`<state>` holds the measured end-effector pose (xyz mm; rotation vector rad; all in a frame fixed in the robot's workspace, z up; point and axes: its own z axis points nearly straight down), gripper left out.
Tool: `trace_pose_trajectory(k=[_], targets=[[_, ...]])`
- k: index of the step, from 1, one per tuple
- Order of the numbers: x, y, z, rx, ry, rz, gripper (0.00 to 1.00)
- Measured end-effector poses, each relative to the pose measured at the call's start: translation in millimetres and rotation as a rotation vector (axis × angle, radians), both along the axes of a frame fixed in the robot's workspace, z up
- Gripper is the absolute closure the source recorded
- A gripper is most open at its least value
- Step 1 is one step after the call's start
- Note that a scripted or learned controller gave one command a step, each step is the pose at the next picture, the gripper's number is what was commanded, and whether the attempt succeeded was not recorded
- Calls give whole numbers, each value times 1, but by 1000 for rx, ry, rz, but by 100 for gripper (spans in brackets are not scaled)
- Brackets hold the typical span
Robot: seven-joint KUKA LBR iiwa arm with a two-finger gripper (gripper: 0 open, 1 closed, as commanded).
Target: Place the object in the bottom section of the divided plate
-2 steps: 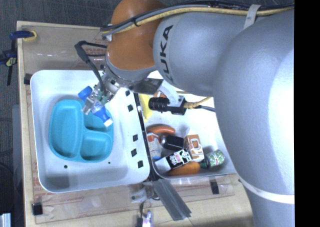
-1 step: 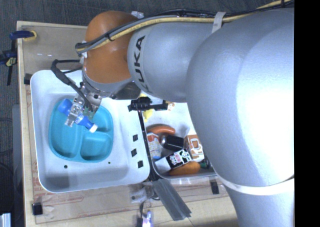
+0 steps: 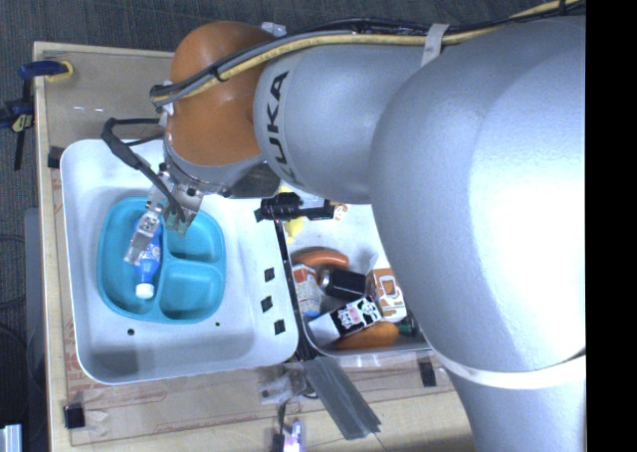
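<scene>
Camera view: pincer [image 3: 177, 213] above divided plate [image 3: 204, 286], beside bottle [image 3: 145, 246].

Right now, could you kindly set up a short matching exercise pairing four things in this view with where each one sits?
Things:
1. divided plate
2. small bottle
3. gripper
4. orange band

Places:
A. on the arm, just above the wrist
B. lying in the plate's large left section
C. inside the left white bin
D. over the plate's upper part, beside the bottle

Pairs: 1-C, 2-B, 3-D, 4-A
</scene>
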<state>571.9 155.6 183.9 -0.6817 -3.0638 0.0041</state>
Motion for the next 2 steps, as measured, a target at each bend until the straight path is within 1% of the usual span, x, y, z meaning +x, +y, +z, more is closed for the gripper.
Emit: trace_pose_trajectory(k=[1,2], targets=[[25,12,-50,0,0,-8,0],[46,-2,-88,4,-11,11,0]])
